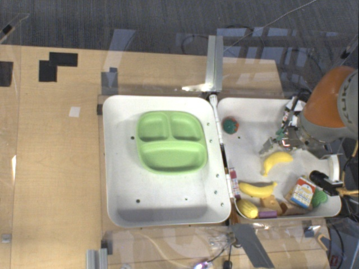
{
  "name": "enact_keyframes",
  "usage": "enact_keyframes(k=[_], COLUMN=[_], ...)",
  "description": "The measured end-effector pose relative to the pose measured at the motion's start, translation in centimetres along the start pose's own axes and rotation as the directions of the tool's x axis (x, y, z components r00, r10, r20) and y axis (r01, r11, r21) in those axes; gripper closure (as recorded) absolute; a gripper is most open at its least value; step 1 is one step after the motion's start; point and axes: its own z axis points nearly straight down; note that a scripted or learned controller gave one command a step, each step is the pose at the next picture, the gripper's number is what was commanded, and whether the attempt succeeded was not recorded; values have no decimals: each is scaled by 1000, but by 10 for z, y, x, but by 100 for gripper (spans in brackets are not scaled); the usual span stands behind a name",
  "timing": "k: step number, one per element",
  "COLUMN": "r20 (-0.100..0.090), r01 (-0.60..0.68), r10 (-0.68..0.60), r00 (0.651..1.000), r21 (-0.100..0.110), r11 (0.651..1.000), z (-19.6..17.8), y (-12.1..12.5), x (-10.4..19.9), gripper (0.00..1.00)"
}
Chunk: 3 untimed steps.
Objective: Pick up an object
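Note:
In the camera view my gripper point(273, 144) hangs low over the right bin point(252, 114), just above and left of a small yellow banana point(277, 161). Its thin fingers point(266, 147) look spread, with nothing between them. Further down lie a larger banana point(257, 189), a yellow lemon-like piece point(247, 208) and a brown block point(270, 204). A small box with a red and white label point(302, 195) and a green item point(320, 197) rest in the lower right corner. A green and red ball point(230, 125) sits near the bin's upper left.
The left bin point(120, 150) carries a green divided plate point(170, 140). A metal post point(215, 60) stands behind the divider between the bins. The grey arm with its orange band point(331, 108) comes in from the right over the bin's edge.

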Motion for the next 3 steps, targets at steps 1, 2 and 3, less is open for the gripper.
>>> enact_keyframes(k=[1,2,3], r20=[2,8,2], r01=[106,402,153], r10=[-106,-402,-153], r00=[994,916,988], r21=[-7,-8,-11], r11=[994,916,988], z=[-2,-3,-3], y=[-34,-41,-74], x=[15,51,44], gripper=[0,0,0])
